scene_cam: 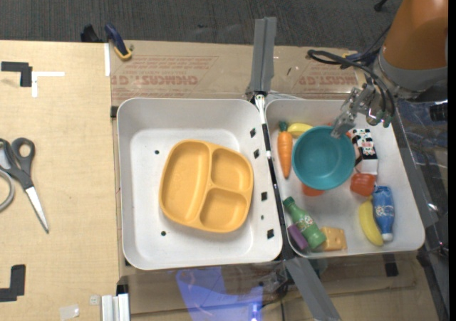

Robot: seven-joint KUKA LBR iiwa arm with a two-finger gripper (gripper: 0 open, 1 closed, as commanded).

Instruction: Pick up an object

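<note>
Gripper [350,119] hanging over right white bin [410,238], tips right at upper rim of round teal plastic bowl [324,159]. Can't tell if it's pinching anything or loose, too cluttered there.

Right bin pretty packed:
- orange toy carrot [285,154] just left of bowl
- green toy bottle [304,224] near front
- yellow toy banana [368,224] beside blue bottle [383,211]
- black-and-white cow-print carton [365,147] just right of bowl

Left white bin [135,191]: yellow three-compartment plastic plate [206,186], lying flat.

Grey-handled scissors [27,179] out on counter [57,241], far left, well apart from bins.
</note>
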